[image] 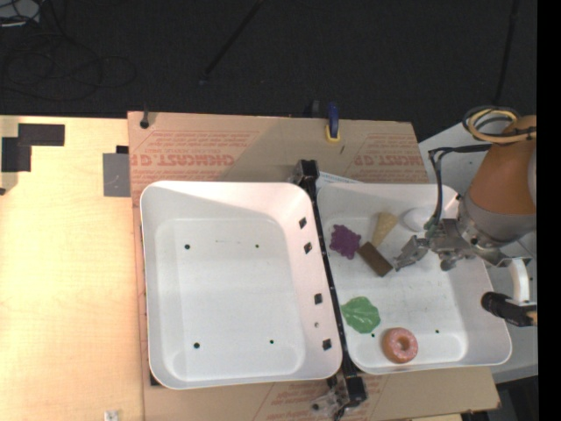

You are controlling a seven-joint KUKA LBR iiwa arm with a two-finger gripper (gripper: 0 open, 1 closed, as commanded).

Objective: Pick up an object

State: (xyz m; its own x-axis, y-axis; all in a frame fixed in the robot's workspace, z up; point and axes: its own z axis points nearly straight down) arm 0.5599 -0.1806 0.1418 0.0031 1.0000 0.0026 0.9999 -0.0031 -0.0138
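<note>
My gripper (428, 260) hangs over the right bin (478, 353), in its upper right part, and it is open with nothing between its fingers. Just left of it lies a brown block (375, 259), close to one fingertip. A cream cone-shaped piece (384, 227) and a small white object (412, 220) lie just beyond the block. A purple toy (345, 241) sits further left near the divider. A green leaf-like piece (360, 313) and a pink doughnut (400, 345) rest near the bin's front edge.
The left bin (166, 235) stands beside the right one, joined by black clips along the divider (316, 261). Brown cardboard (228, 147) lies under both bins. The grey and orange arm (504, 182) overhangs the right bin's far right corner.
</note>
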